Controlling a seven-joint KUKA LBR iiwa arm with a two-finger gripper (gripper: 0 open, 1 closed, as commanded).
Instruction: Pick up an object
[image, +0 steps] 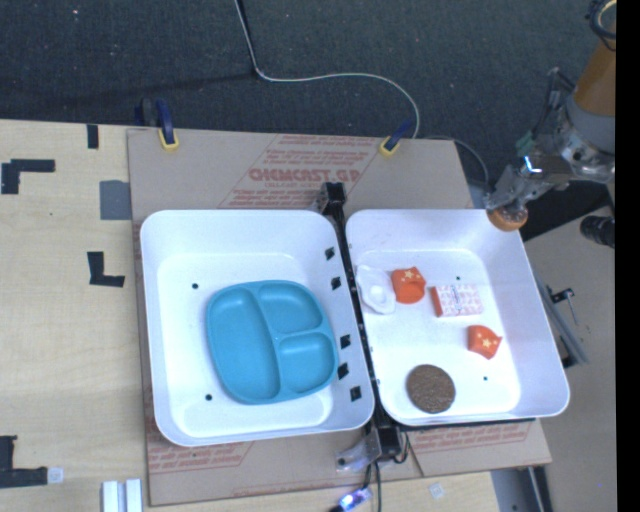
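Robotics lab bench (60, 330): clamped cardboard sheet (290, 175), two white bins (170, 300) (black tape marks (100, 268) alongside).

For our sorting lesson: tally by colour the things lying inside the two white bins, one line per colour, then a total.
Blue: 1, the divided tray
Orange: 2, the cup-shaped piece and the small chunk
Brown: 1, the round disc
White: 1, the pale lump
Red and white: 1, the patterned packet
Total: 6

Orange cup (407, 284), patterned packet (456, 299), orange wedge (484, 341) and brown disc (431, 388) lie in right bin (400, 340).
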